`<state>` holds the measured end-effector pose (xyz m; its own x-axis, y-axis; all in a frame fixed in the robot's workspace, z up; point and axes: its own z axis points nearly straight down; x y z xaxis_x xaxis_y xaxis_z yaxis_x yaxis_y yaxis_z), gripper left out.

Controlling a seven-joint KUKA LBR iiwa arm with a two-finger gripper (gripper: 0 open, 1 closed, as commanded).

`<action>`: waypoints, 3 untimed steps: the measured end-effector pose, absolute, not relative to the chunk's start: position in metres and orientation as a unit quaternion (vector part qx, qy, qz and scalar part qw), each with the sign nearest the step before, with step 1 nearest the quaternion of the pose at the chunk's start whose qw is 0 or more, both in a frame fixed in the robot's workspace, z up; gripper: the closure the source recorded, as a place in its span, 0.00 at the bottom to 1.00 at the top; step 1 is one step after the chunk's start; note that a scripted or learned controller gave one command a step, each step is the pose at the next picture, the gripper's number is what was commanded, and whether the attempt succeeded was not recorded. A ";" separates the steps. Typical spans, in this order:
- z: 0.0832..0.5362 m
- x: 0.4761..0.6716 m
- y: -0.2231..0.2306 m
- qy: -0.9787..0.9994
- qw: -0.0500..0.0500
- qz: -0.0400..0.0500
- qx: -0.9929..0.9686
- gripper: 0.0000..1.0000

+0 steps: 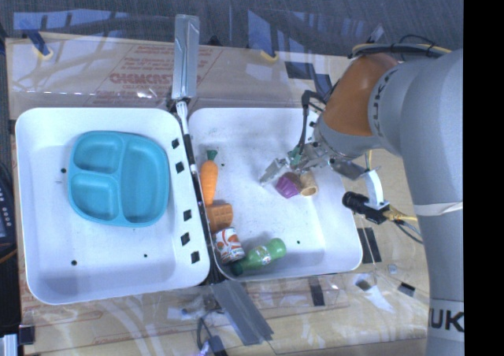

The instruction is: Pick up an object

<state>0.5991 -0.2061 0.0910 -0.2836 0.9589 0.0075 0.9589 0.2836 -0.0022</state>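
Two white bins sat side by side. The left bin carried a blue divided plate. In the right bin, the gripper stood near the middle, its fingers spread open above a purple cup and a tan piece touching it. Along the left wall lay a carrot, an orange block, a can and a green bottle, well apart from the gripper.
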 end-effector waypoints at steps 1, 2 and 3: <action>0.092 0.564 -0.207 -0.810 0.003 -0.001 -0.587 0.00; 0.091 0.619 -0.204 -0.768 0.003 -0.002 -0.640 0.00; 0.092 0.561 -0.205 -0.761 0.004 -0.002 -0.649 0.00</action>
<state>0.5606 -0.2050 0.0915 -0.1568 0.9876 0.0080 0.9876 0.1568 -0.0027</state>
